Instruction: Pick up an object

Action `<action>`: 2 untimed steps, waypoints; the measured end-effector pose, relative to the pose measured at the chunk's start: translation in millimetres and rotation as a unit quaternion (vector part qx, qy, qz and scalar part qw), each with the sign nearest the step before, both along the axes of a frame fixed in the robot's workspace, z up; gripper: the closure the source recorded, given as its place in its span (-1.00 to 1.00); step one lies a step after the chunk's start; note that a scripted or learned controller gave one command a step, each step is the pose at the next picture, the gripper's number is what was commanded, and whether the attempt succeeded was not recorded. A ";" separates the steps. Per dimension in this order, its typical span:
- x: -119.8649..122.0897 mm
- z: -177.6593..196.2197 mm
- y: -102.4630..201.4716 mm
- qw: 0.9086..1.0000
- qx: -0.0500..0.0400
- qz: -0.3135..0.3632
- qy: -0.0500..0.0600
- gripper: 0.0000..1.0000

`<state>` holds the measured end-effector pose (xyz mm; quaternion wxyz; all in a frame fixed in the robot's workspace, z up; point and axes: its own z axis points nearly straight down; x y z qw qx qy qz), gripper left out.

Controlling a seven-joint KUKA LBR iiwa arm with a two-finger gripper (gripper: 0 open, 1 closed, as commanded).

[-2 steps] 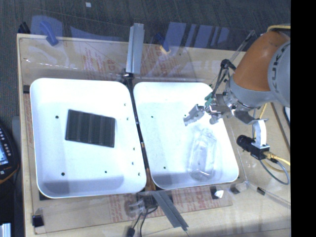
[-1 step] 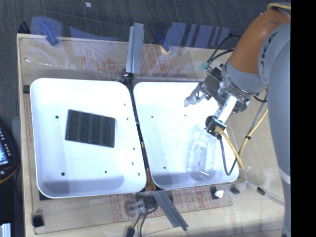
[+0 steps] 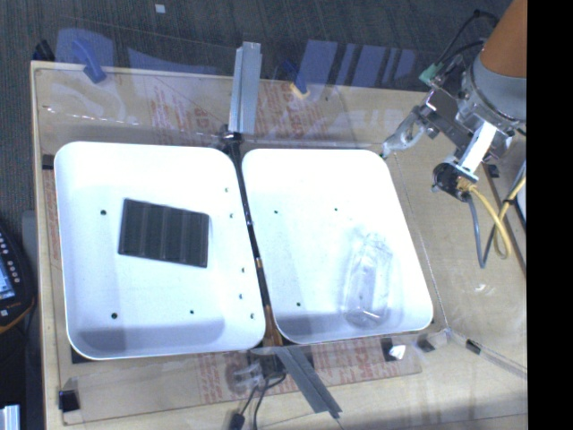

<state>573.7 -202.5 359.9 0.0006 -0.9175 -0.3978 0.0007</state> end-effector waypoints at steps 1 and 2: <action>2.4 -20.1 0.4 0.994 0.001 0.113 0.001 -1.00; 5.7 -19.5 5.4 0.967 0.002 0.255 0.002 -1.00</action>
